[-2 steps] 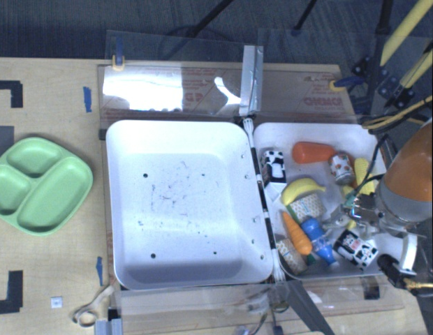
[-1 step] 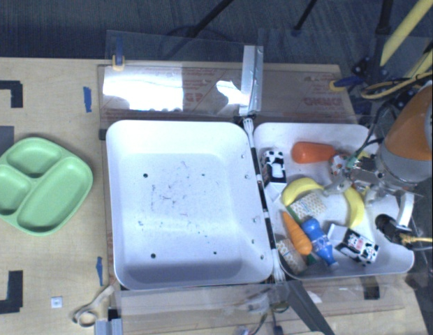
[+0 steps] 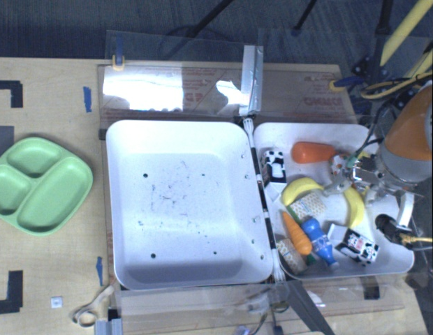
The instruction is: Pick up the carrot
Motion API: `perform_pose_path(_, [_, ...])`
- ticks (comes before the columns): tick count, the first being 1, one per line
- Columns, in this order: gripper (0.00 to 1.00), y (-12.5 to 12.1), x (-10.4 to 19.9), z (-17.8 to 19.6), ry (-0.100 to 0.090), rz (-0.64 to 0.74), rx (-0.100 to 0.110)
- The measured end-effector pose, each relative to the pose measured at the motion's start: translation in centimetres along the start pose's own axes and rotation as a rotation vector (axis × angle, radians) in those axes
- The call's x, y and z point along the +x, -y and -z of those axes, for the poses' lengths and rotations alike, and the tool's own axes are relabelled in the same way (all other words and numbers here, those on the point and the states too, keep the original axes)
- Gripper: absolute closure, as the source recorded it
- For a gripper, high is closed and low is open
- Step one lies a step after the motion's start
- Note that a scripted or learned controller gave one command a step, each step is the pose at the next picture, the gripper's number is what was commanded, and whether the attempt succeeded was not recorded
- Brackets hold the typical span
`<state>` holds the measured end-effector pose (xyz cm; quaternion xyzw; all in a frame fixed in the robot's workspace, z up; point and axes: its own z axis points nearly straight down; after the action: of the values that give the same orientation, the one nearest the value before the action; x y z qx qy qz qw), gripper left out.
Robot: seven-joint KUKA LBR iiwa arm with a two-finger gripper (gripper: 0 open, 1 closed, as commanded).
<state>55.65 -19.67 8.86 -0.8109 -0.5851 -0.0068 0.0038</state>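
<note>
While reaching in from 3 o'clock, hangs low over the right white bin (image 3: 311, 130), toward that bin's 2 o'clock part: grey arm with orange band, gripper (image 3: 351, 172) among the clutter there. Impossible to make out whether parted or closed; nothing visibly clamped.

Carrot (image 3: 295, 233) well apart from the gripper, down at about 7 o'clock of the right bin, close to the wall shared with the left bin. Lies flat and slanted, thin tip toward 11 o'clock, thick end toward 5 o'clock. Flanked on its 3 o'clock side by a blue bottle (image 3: 318, 240), lying at much the same slant and apparently touching.

Just past the carrot's tip, toward 12 o'clock, a yellow banana (image 3: 301, 187), curved, with a pale dotted object (image 3: 311, 203) tucked under its arc. Second yellow banana (image 3: 355, 206) directly at 6 o'clock of the gripper, very near it. Fat orange oblong piece (image 3: 314, 152) at 12 o'clock of the bin, to the gripper's 10 o'clock. Two black-and-white patterned items: one (image 3: 274, 165) against the shared wall at 10 o'clock, one (image 3: 360, 247) at 5 o'clock of the bin, near the blue bottle's lower end.

Left white bin (image 3: 181, 194) beside it at 9 o'clock, floor marked with faint scribbles and a few dark dots. Farther toward 9 o'clock, on the wooden bench (image 3: 49, 89), a green divided plate (image 3: 39, 184).
</note>
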Motion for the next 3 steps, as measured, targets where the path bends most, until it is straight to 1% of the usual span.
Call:
perform_pose_path(1, [0.00, -4.7, 1.3, 0.0, -0.001, 0.041, 0.002])
perform_pose_path(2, [0.00, -9.9, 2.0, 3.9, 0.015, 0.137, 0.009])
perform_pose_path(3, [1.00, -9.8, 2.1, 4.7, 0.018, 0.140, 0.015])
